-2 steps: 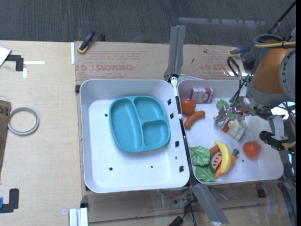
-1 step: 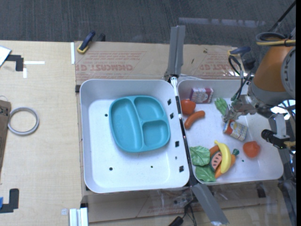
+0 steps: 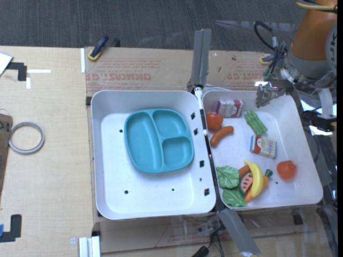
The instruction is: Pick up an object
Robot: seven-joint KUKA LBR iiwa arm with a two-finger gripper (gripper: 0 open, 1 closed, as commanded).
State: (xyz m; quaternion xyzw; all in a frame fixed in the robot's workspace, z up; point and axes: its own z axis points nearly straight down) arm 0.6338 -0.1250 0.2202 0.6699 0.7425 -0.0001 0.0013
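- Camera view, far left of frame: wooden worktop (image 3: 48, 197) bearing a roll of tape (image 3: 24, 137) at mid-left; a blue-and-yellow clamp (image 3: 98, 47) lies at upper left of centre on the cardboard sheet.
- Centre-left: left bin (image 3: 107, 197), holding one teal divided plate (image 3: 159, 140), flat, near the bin's middle.
- Centre-right: right bin (image 3: 305, 189), holding the candidate objects. Along its left side, a tomato (image 3: 214, 121) and, just below it, a sausage (image 3: 222, 135); at the upper part, a small pink carton (image 3: 229, 108) and a green pod (image 3: 255, 122); mid-bin, a small white box (image 3: 263, 146); lower part, lettuce leaves (image 3: 228, 176) beside a banana (image 3: 255, 179) lying over a melon slice (image 3: 247, 181); an orange fruit (image 3: 286, 169) toward the right.
- Upper right: claw (image 3: 265, 94), poised over the right bin's upper rim, near the green pod and apart from it. Finger state: cannot tell; nothing seen between them.
- Far upper right: arm, orange band (image 3: 313, 33) uppermost, wrist angled down and leftward into the bin's corner.
- Progress, by judgement: no object lifted; every item rests in the bin. Descent, closure and lift all remain.
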